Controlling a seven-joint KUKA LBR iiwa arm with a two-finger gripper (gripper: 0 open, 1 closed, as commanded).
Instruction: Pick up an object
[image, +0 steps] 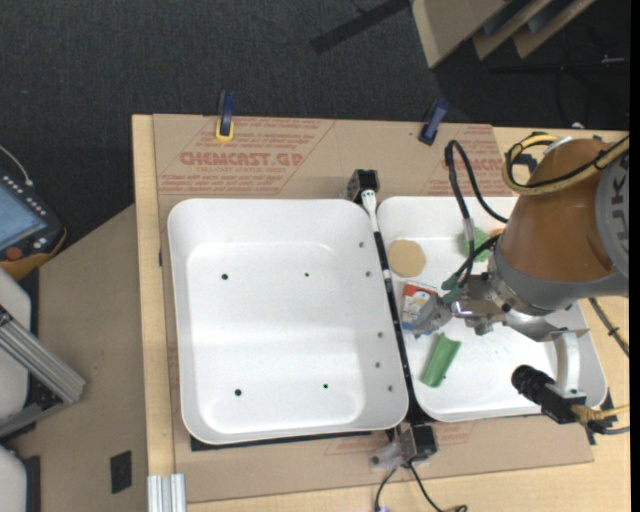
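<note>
1. The worktop (250, 150) is a brown board printed with red lettering. It carries two shallow white bins side by side.
2. The left bin (180, 300) fills the middle of the frame; four small dark dots mark its floor.
3. The right bin (480, 395) lies at centre right and holds the loose objects.
4. The tan disc (407, 258) is flat and round. It lies in the upper left part of the right bin, near the dividing rims.
5. The red-and-white packet (418, 298) is crumpled and glossy, and lies just below the disc.
6. The green cylinder (440, 361) is short and tilted. It lies below the packet, towards the bin's lower left.
7. The grey arm (555, 225), with its orange band, enters from the right edge.
8. The end effector (462, 305) is low over the bin, just beside the packet. Its opening, wide or narrow, cannot be told.
</note>
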